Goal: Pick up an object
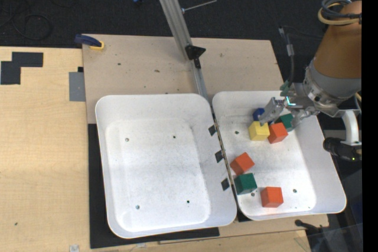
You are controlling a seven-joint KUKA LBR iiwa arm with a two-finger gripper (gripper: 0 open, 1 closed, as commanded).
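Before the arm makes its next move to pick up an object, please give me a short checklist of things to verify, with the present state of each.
1. Gripper is above the right bin: ok.
2. A target is near: yellow block lies just below the gripper: ok.
3. Target stands free: not ok; an orange block touches the yellow block, and a blue object is close.
4. An object is between the fingers: cannot tell.
5. Easier targets exist: ok; another orange block lies apart near the front.
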